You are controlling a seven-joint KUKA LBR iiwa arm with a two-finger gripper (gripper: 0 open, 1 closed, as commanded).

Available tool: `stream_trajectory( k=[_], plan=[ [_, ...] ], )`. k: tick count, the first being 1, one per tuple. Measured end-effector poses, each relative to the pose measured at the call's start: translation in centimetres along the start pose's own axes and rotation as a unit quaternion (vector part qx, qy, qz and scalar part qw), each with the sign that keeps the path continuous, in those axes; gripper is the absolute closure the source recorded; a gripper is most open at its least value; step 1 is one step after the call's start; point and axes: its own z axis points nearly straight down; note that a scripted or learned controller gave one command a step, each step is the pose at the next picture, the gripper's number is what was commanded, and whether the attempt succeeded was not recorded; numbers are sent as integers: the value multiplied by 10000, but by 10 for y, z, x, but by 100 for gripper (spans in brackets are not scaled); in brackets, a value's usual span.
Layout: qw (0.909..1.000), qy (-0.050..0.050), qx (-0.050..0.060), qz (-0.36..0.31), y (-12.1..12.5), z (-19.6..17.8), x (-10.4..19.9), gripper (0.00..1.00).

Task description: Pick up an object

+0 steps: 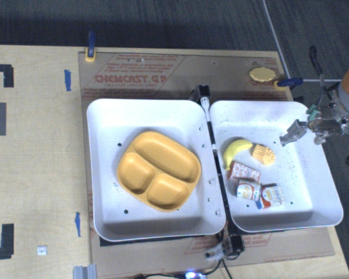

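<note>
**Floor:** Where's the gripper sitting right now?

**Me:** I've got the gripper (295, 131) at the far right of the camera view, over the right-hand rim of the right bin (314, 211). One grey finger (292, 133) points in toward the bin's middle. I cannot tell whether the tool is open or closed from this angle, and I see nothing between its tips.

**Floor:** And the objects?

**Me:** All in that bin, to the left of the gripper and nearer the camera. Closest to it is a ridged yellow piece (263, 153), pale and crinkle-cut. Touching that piece on its far side from the tool is a yellow lemon-shaped fruit (235, 150). Nearer the camera lie a small red-and-white packet (244, 171), then a little carton (248, 190) and another red-and-white packet (271, 196) just beside each other. None of them touches the tool.

**Floor:** Other bin?

**Me:** The left bin (104, 121), well away from the gripper across the black divider (215, 156), holds a yellow three-compartment plate (158, 170), lying flat and turned at an angle. Beyond the bins, on the cardboard sheet (180, 74), a round tan disc (262, 74) sits up-frame of the gripper.
</note>
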Motion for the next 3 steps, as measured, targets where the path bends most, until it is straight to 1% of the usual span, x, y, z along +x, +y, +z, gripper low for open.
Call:
stream_trajectory(
  k=[1,2,3],
  plan=[
    [10000,-4,-11,2,3,142,-7,0],
    [10000,11,-1,2,-72,142,51,0],
    [10000,2,-20,1,-71,142,79,0]
  ],
)
